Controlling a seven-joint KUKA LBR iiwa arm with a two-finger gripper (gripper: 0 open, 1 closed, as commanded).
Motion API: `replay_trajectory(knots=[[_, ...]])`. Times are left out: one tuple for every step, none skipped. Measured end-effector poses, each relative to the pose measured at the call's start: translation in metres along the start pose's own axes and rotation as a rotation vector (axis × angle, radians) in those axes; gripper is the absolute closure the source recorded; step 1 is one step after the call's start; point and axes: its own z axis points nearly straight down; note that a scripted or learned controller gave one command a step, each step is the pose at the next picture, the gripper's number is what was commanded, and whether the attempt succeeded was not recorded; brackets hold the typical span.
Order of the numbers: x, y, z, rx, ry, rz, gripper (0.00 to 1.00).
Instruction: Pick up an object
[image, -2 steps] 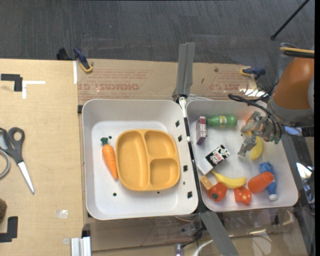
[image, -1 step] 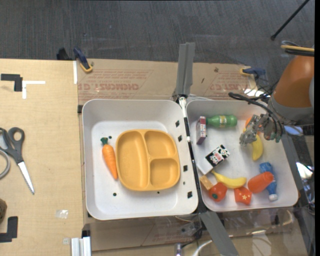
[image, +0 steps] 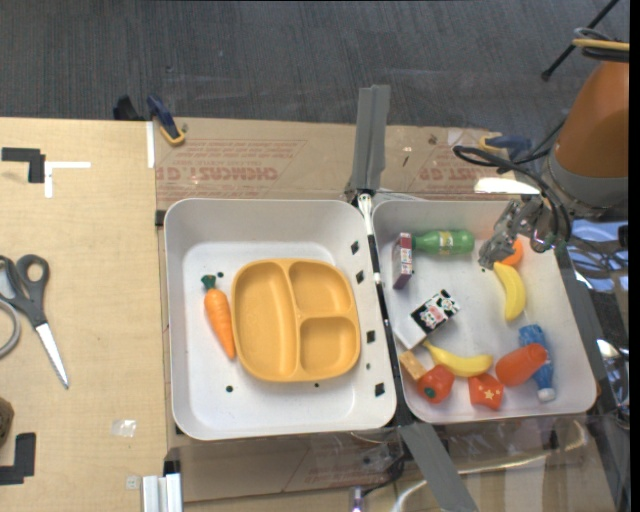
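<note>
Cardboard sheet (image: 255, 160) behind the left bin (image: 180, 300): red printed lettering along it, upside down and mirrored from this view; letters too faint to make out with certainty. Purple packet (image: 404, 258) and black-and-white carton (image: 435, 311) in the right bin (image: 575, 330): markings too small to read. No other legible text or numbers.

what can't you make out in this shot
- Gripper: blurred, finger state unreadable in the camera view.
- Orange piece by the upper banana: partly behind the gripper, identity unclear.
- Purple box: label too small to read.
- Scissors: cut off by the left edge.
</note>
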Motion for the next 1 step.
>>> replay_trajectory(knots=[[0.061,0.0446,-0.0616,0.001,0.001,0.183,1.0]])
